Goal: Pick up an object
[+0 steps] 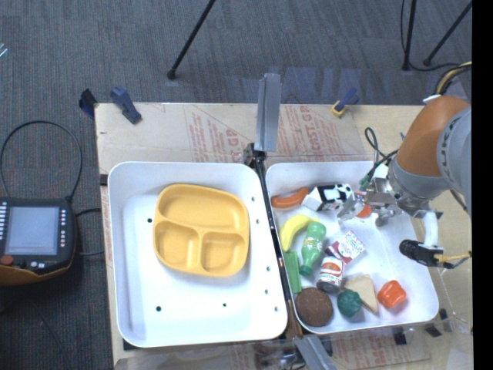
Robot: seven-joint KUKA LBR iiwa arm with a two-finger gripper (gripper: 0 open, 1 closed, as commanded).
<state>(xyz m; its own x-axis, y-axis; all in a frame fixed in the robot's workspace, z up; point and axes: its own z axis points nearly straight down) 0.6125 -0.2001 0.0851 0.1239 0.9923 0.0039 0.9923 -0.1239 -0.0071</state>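
The metal gripper [370, 205] hovered over the right bin [428, 284]; I cannot tell its opening. A glossy curved banana [293, 228] lay left of it.

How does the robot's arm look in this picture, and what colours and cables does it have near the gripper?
The arm is grey with a broad orange band above the wrist. The gripper is a small assembly of silver-grey metal. Thin black cables loop beside the wrist, and a yellow cable shows near the arm's top.
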